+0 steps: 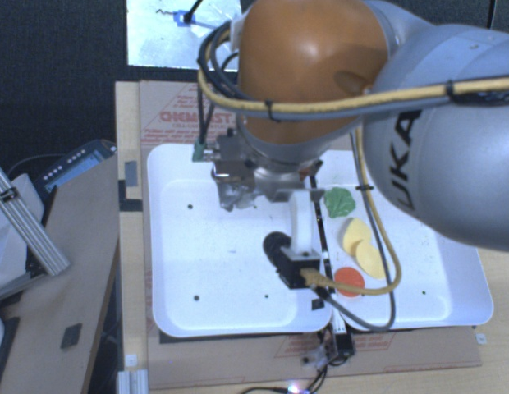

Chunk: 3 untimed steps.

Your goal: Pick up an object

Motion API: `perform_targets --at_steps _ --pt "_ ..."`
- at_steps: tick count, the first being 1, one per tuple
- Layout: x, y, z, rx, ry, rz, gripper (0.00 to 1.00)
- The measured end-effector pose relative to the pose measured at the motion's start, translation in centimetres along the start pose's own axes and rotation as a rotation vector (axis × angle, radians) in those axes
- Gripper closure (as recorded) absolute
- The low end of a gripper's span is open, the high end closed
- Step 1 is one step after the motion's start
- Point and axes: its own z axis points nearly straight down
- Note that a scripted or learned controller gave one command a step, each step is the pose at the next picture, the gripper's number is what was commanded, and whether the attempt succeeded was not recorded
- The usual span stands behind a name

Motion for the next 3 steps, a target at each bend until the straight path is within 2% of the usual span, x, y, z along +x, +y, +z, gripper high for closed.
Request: perform_targets --at_steps 1,2,3 --pt "-0.2 0.0 -13.7 -0.021 0.01 0.001 1.0" --pt "-0.2 0.0 -2.1 0.002 -0.002 0.006 1.0" --pt "-0.2 0.0 -16.0 -0.022 0.01 0.002 1.0"
